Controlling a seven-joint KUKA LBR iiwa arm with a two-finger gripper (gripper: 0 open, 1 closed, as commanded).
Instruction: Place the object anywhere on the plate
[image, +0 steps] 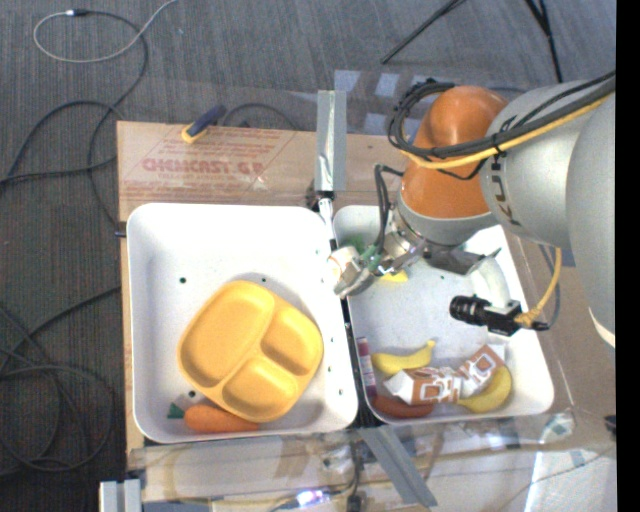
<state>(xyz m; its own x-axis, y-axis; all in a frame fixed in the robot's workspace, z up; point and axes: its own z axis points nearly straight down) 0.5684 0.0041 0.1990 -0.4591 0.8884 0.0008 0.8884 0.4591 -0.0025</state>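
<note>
A yellow divided plate (252, 347) lies tilted in the left bin (170, 250), toward its front. An orange carrot (212, 419) sticks out from under the plate's front edge. My gripper (352, 270) hangs over the rim between the two bins, at the right bin's back left corner. A small green part shows on it, and a bit of yellow (394, 276) peeks out just beneath the wrist. I cannot make out anything held in it.
The right bin (430, 330) holds a banana (402, 356), a brown-and-white carton (445, 381), a dark red item (398, 406) and another yellow fruit (492, 391) along its front. A black cylinder (482, 311) juts from the arm. Cardboard (220, 165) lies behind the left bin.
</note>
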